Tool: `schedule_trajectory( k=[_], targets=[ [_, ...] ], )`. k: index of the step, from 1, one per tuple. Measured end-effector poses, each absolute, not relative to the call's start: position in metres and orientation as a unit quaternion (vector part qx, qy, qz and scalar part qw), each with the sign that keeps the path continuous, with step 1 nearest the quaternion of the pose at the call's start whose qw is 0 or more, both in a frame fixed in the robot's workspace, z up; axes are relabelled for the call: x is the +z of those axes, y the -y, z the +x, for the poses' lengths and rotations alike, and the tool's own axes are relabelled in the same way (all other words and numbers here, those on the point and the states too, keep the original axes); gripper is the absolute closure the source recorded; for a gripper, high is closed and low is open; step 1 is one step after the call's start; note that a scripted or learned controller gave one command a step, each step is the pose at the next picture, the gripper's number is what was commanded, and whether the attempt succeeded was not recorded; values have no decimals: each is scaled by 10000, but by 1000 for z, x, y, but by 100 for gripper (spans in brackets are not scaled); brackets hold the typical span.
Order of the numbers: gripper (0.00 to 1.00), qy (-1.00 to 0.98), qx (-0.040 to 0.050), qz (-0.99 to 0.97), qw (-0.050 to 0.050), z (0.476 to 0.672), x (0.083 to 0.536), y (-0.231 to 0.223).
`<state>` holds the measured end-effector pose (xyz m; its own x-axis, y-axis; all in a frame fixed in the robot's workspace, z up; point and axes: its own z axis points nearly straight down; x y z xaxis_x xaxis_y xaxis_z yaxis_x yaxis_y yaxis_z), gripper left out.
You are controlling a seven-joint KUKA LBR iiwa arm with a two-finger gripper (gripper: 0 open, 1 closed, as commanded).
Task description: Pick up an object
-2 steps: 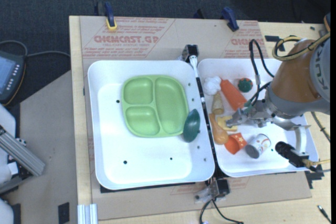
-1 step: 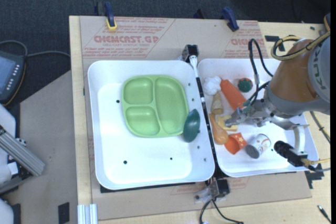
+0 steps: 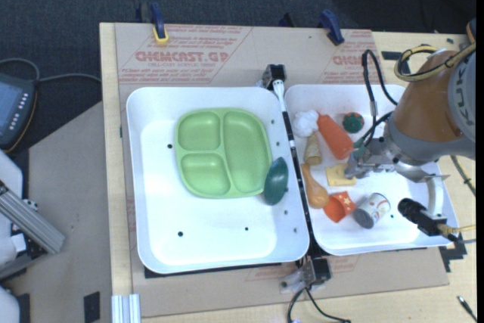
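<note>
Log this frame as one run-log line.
arm: over right bin | gripper: above yellow piece, grasp unconfirmed | left bin: green divided plate, dark green object

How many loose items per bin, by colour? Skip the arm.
Left bin:
Light green: 1, divided plate
Dark green: 1, oval piece at the plate's edge

Right bin:
White: 1
Orange: 3
Dark green: 1
Tan: 1
Yellow: 1
Grey and white: 1, can

Total: 10. The gripper may hide more.
</note>
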<state>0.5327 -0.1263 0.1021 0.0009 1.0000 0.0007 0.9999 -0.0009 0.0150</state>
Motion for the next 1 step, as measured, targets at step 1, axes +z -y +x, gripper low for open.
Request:
schedule_trajectory(
  k=[1],
  targets=[
    [100, -7073, 12, 7069, 27, 524, 158, 125]
  ],
)
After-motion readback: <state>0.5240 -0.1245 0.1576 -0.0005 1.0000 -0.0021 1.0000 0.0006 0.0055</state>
